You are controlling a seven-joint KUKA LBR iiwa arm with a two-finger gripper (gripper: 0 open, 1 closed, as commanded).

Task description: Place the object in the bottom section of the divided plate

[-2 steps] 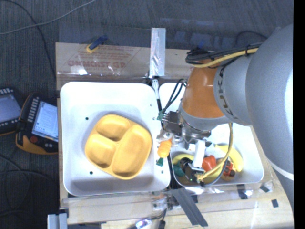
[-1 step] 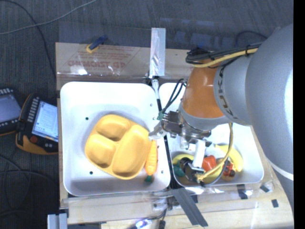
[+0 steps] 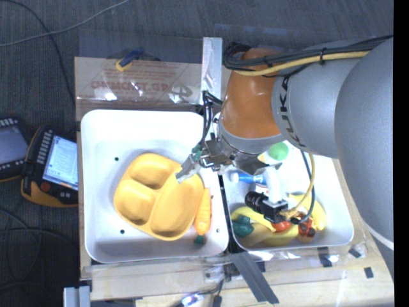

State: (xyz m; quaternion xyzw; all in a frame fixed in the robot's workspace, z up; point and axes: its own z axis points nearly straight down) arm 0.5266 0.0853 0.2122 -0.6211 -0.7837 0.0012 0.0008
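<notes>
The carrot (image 3: 203, 213) is a small orange toy with a green end. It lies in the left bin (image 3: 96, 171), right next to the yellow plate (image 3: 137, 200). It leans along the plate's right rim and touches it. Its green end points to the near side of the bin. The carrot sits between the plate and the wall that splits the two bins. It is not inside any part of the plate.

The plate has three parts. Two small parts are on its far left side, and one big part is on its near right side. All three parts show bare yellow.

The gripper (image 3: 187, 169) hangs over the plate's far right rim, a little above the carrot. I cannot tell if it is wide or narrow. Nothing can be seen held in it.

The grey arm (image 3: 345, 94) comes in from the right, with its orange band (image 3: 249, 107) over the wall between the bins.

The right bin (image 3: 339, 229) holds a heap of toys. There is a yellow banana (image 3: 275, 236) at the near side and a green ball (image 3: 278, 151) close to the arm.

A clear plastic bag (image 3: 147, 75) lies past the left bin. A hand screen (image 3: 54, 165) sits on the floor to the left.
</notes>
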